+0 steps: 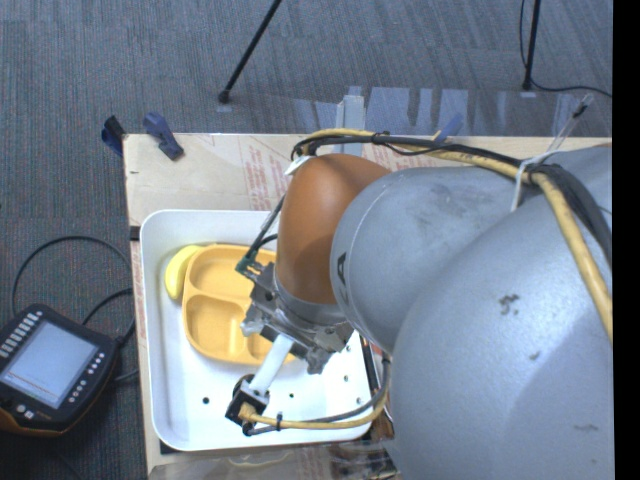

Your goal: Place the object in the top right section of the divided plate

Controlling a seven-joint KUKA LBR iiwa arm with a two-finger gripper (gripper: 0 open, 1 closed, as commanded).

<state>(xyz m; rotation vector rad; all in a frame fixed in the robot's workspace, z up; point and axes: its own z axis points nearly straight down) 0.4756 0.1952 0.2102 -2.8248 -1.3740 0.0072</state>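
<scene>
The big grey arm (480, 308) takes up the whole right side of the frame and most of the middle, and it hides a great deal. Its orange band (315, 228) hangs over the right part of the yellow divided plate (215, 318), so the plate's right-hand sections are covered. I can make out one compartment along the plate's upper side and another at its lower left, and no more than that. The claw (305, 348) sits tucked under the wrist, low over the plate's lower right edge. From here I cannot tell how far open it is, nor whether it has hold of anything.

The object (180, 270) is a pale yellow, rounded thing, smooth and lighter in colour than the plate. It lies in the white bin (152, 348) at the left of the frame, pressed against the plate's upper left rim, outside the compartments. Whether it rests partly on the rim is hard to say. It lies clear of the claw, with the visible width of the plate between them.

Around the bin the bare bench (200, 173) shows. A blue clamp (162, 135) and a darker one (112, 131) sit at its upper left corner. A teach pendant (48, 366) lies on the grey carpet at the lower left, its cable looping behind it. Two thin dark stand legs (257, 38) cross the top of the frame.
</scene>
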